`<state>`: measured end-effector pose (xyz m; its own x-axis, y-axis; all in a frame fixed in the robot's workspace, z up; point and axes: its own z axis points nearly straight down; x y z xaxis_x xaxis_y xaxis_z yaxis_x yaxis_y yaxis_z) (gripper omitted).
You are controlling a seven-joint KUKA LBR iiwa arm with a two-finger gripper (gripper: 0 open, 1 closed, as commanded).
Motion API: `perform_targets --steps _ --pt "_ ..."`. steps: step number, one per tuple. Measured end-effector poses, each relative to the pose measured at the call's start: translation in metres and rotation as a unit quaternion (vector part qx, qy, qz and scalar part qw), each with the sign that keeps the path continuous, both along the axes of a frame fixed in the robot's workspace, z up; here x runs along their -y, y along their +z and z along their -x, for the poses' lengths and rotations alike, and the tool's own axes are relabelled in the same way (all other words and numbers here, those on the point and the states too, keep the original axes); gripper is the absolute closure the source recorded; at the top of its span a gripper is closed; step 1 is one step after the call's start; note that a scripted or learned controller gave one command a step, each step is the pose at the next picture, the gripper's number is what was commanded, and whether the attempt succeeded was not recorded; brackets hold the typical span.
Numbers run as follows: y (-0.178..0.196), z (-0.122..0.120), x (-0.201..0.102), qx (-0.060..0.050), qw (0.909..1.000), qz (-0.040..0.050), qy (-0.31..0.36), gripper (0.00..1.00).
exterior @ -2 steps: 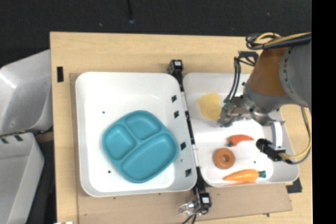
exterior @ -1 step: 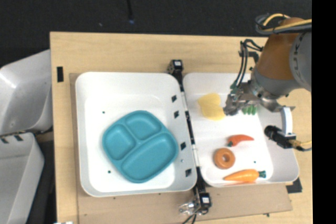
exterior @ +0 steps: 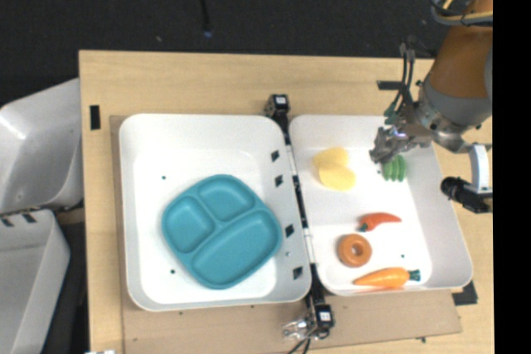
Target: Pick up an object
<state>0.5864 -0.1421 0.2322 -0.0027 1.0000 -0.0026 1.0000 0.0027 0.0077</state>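
Carrot (exterior: 383, 278) nearest, green object (exterior: 395, 168) touching claw (exterior: 390, 147), claw's state unclear

The arm (exterior: 459, 66) is cut off at the right side of the view, so its upper part is not visible past the orange band. The gripper (exterior: 388, 147) is small and dark, and it covers the top of a green object (exterior: 395, 169); whether the two touch is not possible to tell. The green object itself is too small to name with certainty. A dark part (exterior: 465, 193) beside the right bin (exterior: 440, 261) is partly cut off and unclear. On the left, a white box-like shape (exterior: 33, 170) runs out of the view. The small black clips (exterior: 276, 104) on the bins' edges are too small to identify.
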Motion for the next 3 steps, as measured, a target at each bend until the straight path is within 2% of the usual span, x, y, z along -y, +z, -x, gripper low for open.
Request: perform_targets --steps 1,3 --pt "-0.019 0.000 0.001 -0.004 1.0000 -0.0005 -0.001 1.00" --pt "-0.006 0.004 -0.123 -0.005 1.0000 -0.0025 0.003 1.00"
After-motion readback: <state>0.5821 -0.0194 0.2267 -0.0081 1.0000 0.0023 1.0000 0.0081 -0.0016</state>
